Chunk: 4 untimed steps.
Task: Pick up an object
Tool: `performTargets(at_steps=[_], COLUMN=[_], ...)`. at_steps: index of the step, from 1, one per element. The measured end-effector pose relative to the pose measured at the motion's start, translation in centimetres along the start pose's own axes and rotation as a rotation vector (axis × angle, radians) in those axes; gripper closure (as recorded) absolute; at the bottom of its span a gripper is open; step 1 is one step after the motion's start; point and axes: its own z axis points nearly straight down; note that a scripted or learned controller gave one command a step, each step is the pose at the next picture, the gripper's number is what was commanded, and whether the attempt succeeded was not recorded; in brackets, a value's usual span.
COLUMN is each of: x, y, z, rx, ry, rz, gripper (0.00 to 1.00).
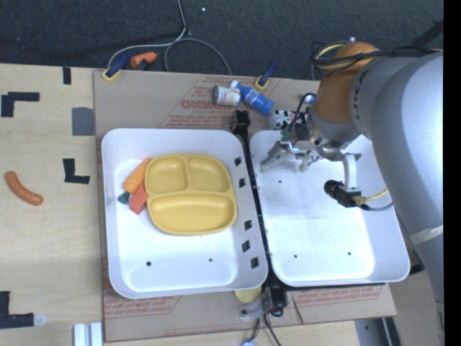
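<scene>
Orange sausage-shaped toy (24, 188) lies far left on the wooden counter (50, 251), outside both bins. Left shallow white bin (115, 265) holds a yellow three-compartment plastic plate (191, 194); an orange carrot-like toy (134, 177) and a small red-and-green piece (135, 202) touch the plate's left edge. Right shallow white bin (331, 258) looks bare under the arm. Grey two-finger gripper (288, 153) hangs low over that bin's upper left corner; jaws appear spread, nothing between them.

Risks, as judged:
- Closing here grabs air; the candidates sit in the other bin.
- Carrot toy is pressed to the plate rim, so a jaw could strike the plate.
- The raised divider between the bins (248, 193) may catch the jaws on crossing.
</scene>
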Motion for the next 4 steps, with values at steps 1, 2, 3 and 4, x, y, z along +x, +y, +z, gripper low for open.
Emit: performTargets(at_steps=[1, 2, 3, 4], x=[-1.2, 0.0, -0.2, -0.7], y=[2.4, 2.1, 0.3, 2.4], z=[2.4, 2.2, 2.1, 2.2], rx=[0.005, 0.003, 0.001, 0.002], ry=[0.001, -0.004, -0.002, 0.000], rz=[0.004, 0.004, 0.005, 0.003], gripper=[0.00, 0.00, 0.00, 0.00])
